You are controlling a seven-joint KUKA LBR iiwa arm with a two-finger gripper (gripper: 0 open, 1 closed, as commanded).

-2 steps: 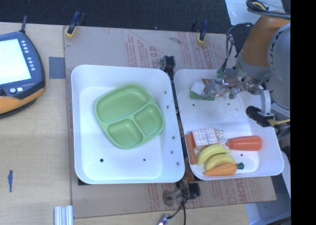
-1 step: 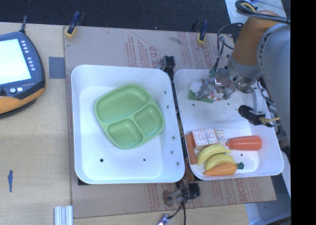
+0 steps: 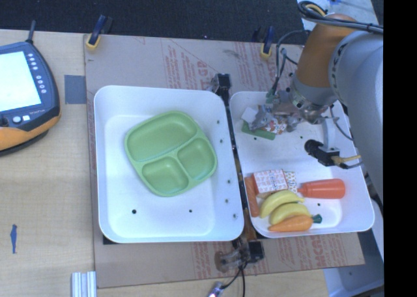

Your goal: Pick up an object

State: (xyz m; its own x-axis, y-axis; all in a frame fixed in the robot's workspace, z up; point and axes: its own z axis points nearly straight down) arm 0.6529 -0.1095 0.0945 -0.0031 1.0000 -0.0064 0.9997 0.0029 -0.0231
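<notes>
Camera view over the bench: at the near end of the right bin (image 3: 287, 154) a carrot (image 3: 291, 224), two bananas (image 3: 284, 203), an orange bottle (image 3: 322, 189) and a small patterned box (image 3: 273, 180) lie crowded together, touching or nearly so. A grab here could take two at once or roll the rounded, smooth-looking fruit out of reach. Farther back in the same bin the gripper (image 3: 279, 118) hangs low over a small heap, a flat green piece (image 3: 260, 134) and a grey crumpled scrap (image 3: 252, 118), which looks the likeliest thing to be picked. Whether the gripper is open or closed, or has hold of anything, cannot be told from this angle. The heap sits close to the bin's left wall, so a thin, flat piece could slip along the glossy white floor or be pinned against the wall and not lifted. Beside it, the left bin (image 3: 117, 219) carries one green plate (image 3: 171, 152), matt plastic with three shallow compartments and rounded corners, well apart from the arm. Both bins rest on printed brown cardboard (image 3: 189, 61) over a pale wooden top (image 3: 45, 198). Farthest left lies a handheld screen (image 3: 23, 94), grey-cased with an orange edge.
</notes>
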